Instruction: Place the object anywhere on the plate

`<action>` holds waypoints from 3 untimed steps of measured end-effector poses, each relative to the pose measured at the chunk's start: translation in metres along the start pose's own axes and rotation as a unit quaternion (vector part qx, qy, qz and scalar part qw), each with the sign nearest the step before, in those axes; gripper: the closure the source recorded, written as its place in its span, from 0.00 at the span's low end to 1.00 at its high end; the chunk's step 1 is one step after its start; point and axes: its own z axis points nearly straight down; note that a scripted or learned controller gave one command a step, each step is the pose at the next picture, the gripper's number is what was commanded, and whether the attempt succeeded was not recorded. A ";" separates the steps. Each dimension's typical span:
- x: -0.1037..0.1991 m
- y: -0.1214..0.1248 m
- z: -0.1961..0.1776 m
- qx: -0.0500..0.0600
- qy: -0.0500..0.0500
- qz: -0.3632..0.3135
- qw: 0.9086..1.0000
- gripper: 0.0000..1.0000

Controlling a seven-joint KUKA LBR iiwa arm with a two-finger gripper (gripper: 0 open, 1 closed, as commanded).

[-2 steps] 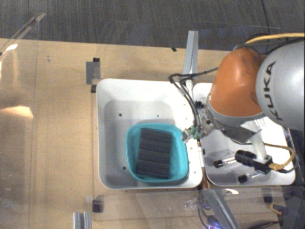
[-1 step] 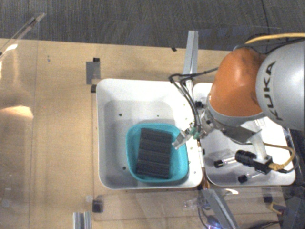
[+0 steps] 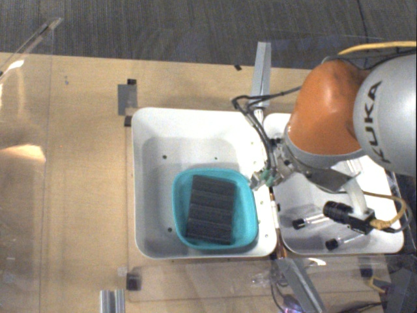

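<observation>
Gripper [image 3: 266, 176], fingers hidden so we cannot tell its state, poised at centre frame over the divide between bins; dark ribbed rectangular block [image 3: 211, 208] lies flat on turquoise square plastic plate [image 3: 246, 189], apparently already placed.

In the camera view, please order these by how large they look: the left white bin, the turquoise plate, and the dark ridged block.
1. Left white bin
2. Turquoise plate, lying inside that bin
3. Dark ridged block, lying on the plate

All three sit at nearly one depth, so the ranking is safe.
</observation>
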 end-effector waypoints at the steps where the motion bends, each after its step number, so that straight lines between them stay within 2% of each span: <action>1: 0.012 0.053 0.053 0.011 0.005 -0.041 0.999 1.00; 2: 0.012 0.053 0.053 0.011 0.005 -0.041 0.999 0.00; 3: 0.032 0.015 -0.083 0.009 0.004 -0.058 0.998 0.00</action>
